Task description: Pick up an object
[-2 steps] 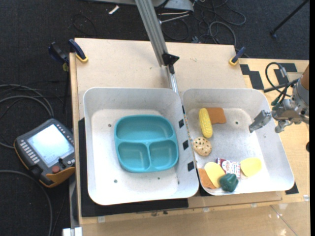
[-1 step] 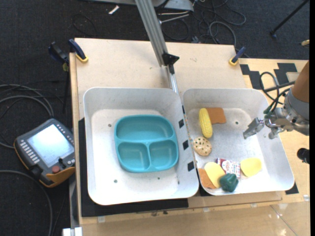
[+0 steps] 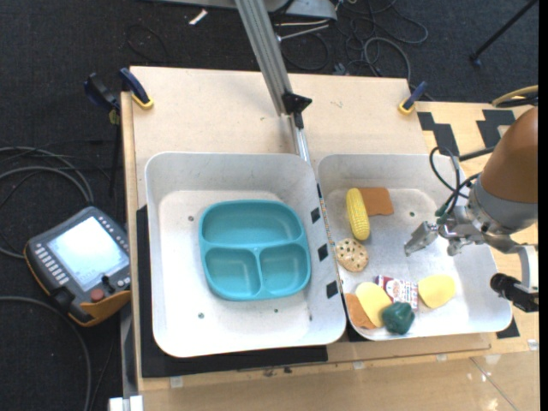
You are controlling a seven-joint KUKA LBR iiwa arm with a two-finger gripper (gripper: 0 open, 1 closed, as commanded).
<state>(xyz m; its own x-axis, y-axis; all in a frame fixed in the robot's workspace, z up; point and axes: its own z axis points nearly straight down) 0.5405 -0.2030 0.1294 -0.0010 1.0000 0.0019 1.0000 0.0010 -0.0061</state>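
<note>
While the claw [image 3: 419,240] hangs open, gripping nothing, seven items lie left of it.
One corn cob [image 3: 357,213], one cookie [image 3: 351,254], one tray [image 3: 254,249] farther left.

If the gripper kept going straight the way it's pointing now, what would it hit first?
The gripper points left across the right bin. Going straight on, it would probably meet the cookie first, just below the corn cob. Its height above the bin floor is unclear, so it might pass over.

teal tray [image 3: 254,250], yellow corn [image 3: 358,213], white bins [image 3: 171,187]
</note>
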